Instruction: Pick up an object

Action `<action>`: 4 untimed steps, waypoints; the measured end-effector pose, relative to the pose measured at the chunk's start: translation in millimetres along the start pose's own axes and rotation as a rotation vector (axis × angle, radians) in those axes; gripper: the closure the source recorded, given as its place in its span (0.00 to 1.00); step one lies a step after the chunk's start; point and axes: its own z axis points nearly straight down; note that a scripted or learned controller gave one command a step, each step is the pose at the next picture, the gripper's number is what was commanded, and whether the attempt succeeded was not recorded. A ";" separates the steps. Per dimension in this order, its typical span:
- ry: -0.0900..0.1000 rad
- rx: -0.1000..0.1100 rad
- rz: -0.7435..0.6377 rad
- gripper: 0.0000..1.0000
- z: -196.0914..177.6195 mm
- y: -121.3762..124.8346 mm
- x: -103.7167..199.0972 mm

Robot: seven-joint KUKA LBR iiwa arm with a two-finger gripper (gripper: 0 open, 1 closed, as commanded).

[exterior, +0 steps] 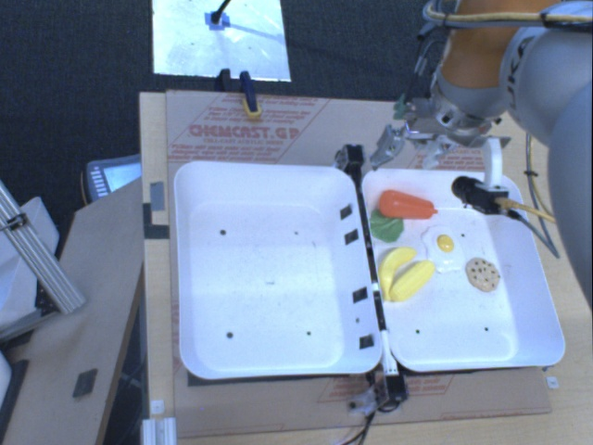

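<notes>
Camera view from above the bench: gripper point(414, 146) raised at upper right of frame, fingers point(388, 145) spread wide, holding nothing. Just below, in the right bin point(528, 341): carrot point(408, 205) lying crosswise, beside bananas point(404, 273), fried egg point(444, 246), cookie point(482, 273). Carrot likely light, stiff, smooth plastic; best pinched across its thick middle, away from the slippery tapered tip.

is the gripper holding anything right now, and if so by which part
Nothing is held. The gripper hangs open above the far edge of the right bin, with the carrot lying below it, untouched.
</notes>
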 end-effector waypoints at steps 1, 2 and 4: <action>-0.002 -0.003 0.005 1.00 -10.8 0.1 -6.0; -0.003 0.002 0.015 1.00 -50.9 -61.6 -44.4; 0.001 -0.002 0.000 1.00 -150.0 -121.5 92.9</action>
